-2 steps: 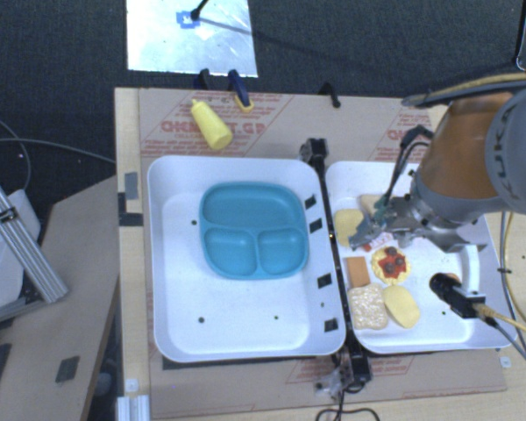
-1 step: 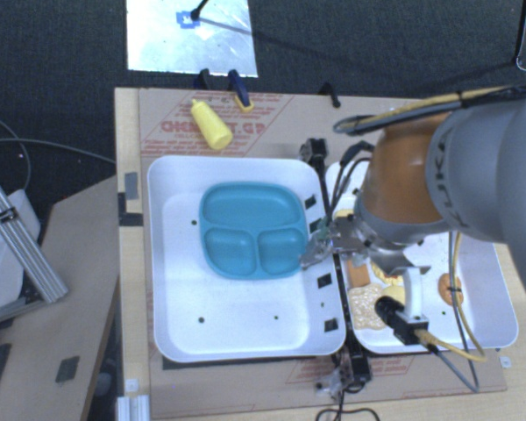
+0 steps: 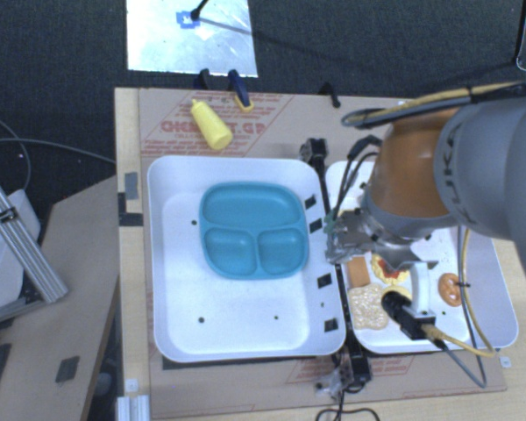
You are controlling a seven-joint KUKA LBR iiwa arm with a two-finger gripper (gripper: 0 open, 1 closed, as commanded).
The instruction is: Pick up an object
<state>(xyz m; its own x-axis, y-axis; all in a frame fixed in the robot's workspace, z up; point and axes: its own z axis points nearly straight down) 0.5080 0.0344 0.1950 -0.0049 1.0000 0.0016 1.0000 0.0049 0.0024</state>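
The gripper [image 3: 344, 240] hangs over the inner edge of the right bin [image 3: 500, 305], close to the wall it shares with the left bin [image 3: 237, 314]. Seen from above, under the wrist and its cables, how its jaws stand cannot be told, and nothing can be seen held between them. Just beside it, toward the near edge, lies a tan block [image 3: 358, 272], and next to that a pale round piece [image 3: 366, 306] with a speckled face. To their right a red and yellow thing [image 3: 388, 271] is half hidden under the wrist and too covered to name. A white piece [image 3: 422, 289] and a small orange round thing [image 3: 449, 289] lie beyond it. The arm [image 3: 491, 165], grey with an orange band, covers most of the far half of that bin; dark letters run along its grey link, of which U and K can be read. The left bin holds a blue plate [image 3: 250, 231] with 3 compartments. Behind the 2 bins, on the cardboard sheet [image 3: 276, 117], a yellow bottle [image 3: 210, 124] lies on its side across red printed lettering, which it partly covers and which is too blurred to read with certainty. A blue clamp [image 3: 239, 90] sits at the cardboard's far edge.
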